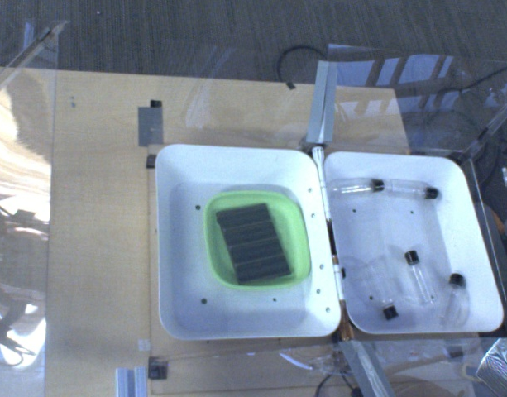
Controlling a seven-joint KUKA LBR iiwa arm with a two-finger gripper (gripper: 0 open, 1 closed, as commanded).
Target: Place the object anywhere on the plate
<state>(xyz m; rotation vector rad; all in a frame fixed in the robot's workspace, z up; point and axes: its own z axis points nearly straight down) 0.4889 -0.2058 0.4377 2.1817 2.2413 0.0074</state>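
Green plate (257, 242) in left bin (179, 246); dark ridged block (252, 243) lies on it, long axis slanted. Clear vials (416, 275) right of plate. Claw state: cannot tell.

Two bins side by side on the bench (96, 222). In the left bin (174, 304), a plate (296, 222) near the middle, a ridged block (252, 243) lying on it. Right of the plate, in the right bin (476, 222), several vials: two (359, 188) (414, 190) along the far side, others (416, 276) (454, 298) (375, 296) scattered toward the near side.
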